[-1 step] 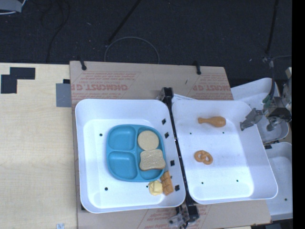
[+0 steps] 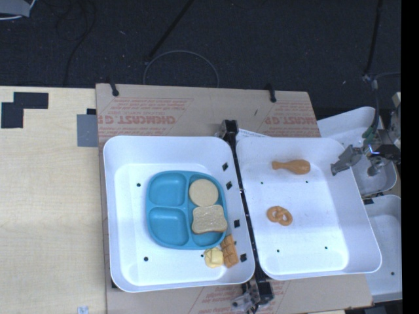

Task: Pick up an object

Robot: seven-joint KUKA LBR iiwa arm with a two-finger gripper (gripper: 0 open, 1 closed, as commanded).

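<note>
From my remote station I note, nearest the camera, a yellow food piece (image 2: 213, 258) and an orange waffle-like piece (image 2: 229, 251) lying together in the left bin (image 2: 124, 175), just beside the lower right corner of the blue divided plate (image 2: 169, 224). On that plate, a slice of toast (image 2: 209, 220) sits in the lower right compartment and a round cracker-like disc (image 2: 203, 191) in the upper right one. In the right bin (image 2: 353, 254), the pretzel (image 2: 279, 215) lies near the middle, with the toy drumstick (image 2: 292, 167) farther back, well apart from it. The gripper (image 2: 347, 159) sits at the right bin's far right rim; I see nothing between its fingers and no contact with either item. I cannot tell their opening. Both bins rest on cardboard (image 2: 196, 113) on the worktop (image 2: 46, 208).
</note>
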